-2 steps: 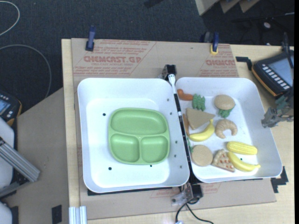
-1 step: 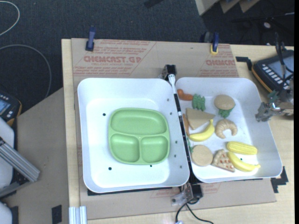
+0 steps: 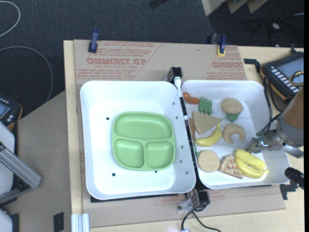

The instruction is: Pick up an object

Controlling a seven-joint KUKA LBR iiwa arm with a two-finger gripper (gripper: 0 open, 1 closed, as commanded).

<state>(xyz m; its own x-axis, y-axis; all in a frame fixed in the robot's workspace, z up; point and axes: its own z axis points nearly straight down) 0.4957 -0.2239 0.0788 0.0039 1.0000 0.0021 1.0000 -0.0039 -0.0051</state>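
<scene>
Camera view: arm (image 3: 294, 124) overhangs right bin's (image 3: 219, 84) right rim.

A single fixed camera looked down on the bench (image 3: 145, 57) from above, at a slant, so the far edge sat toward the top of the frame and the near edge toward the bottom. It stood far enough off to take in both white bins whole: the left bin (image 3: 94, 129) near the middle and the right bin (image 3: 217, 86) beside it. Dark floor (image 3: 72, 13) showed beyond the far edge. The arm (image 3: 294, 115) entered from the right side of the frame.
</scene>
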